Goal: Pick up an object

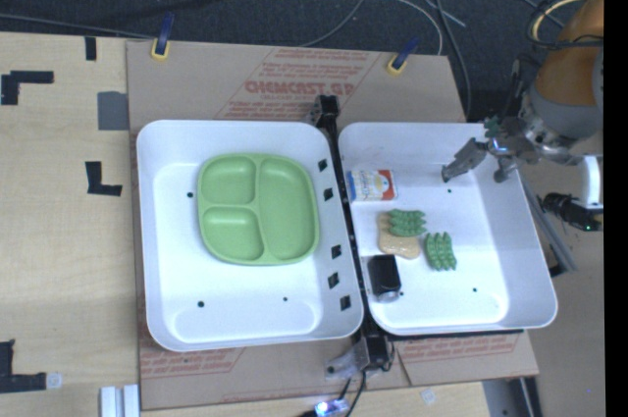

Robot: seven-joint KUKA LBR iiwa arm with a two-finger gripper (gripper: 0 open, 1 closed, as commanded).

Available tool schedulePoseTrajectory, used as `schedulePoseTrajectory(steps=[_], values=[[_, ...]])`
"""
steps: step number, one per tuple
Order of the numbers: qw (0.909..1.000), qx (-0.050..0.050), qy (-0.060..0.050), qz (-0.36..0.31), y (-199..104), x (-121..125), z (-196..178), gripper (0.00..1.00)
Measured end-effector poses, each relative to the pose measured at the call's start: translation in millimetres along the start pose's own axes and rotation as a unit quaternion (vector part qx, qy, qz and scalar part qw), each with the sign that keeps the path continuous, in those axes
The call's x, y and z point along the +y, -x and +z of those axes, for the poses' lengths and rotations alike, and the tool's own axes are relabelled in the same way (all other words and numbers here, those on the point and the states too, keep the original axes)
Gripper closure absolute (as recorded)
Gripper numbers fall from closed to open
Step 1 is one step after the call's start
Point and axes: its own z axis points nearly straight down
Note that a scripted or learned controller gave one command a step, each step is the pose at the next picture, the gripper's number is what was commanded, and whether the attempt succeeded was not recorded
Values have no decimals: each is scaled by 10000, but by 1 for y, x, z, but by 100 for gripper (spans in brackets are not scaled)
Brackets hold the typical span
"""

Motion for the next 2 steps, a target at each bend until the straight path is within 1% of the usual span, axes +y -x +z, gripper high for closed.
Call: schedulePoseTrajectory(steps=[1,2], values=[[10000,3,-3,-6,-9,3,60,0],[10000,-5,24,-9,-9,4,46,100]])
